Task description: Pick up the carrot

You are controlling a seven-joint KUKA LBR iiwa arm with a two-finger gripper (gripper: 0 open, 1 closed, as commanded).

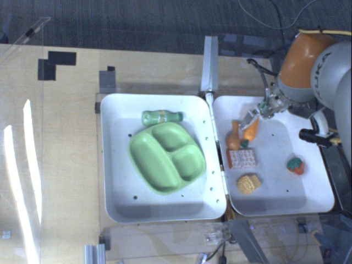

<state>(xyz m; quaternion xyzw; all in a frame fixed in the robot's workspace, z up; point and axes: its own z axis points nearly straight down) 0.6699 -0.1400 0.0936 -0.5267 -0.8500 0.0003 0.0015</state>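
The gripper [258, 114] hung over the right bin [316, 199] with the carrot [251, 129] seemingly pinched between its fingers. The carrot looked light, stiff and smooth, best gripped across its thicker middle.

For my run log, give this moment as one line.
task: pick up carrot | gripper: at carrot's upper end, right bin | lift: not evident | left bin: green tray, bottle
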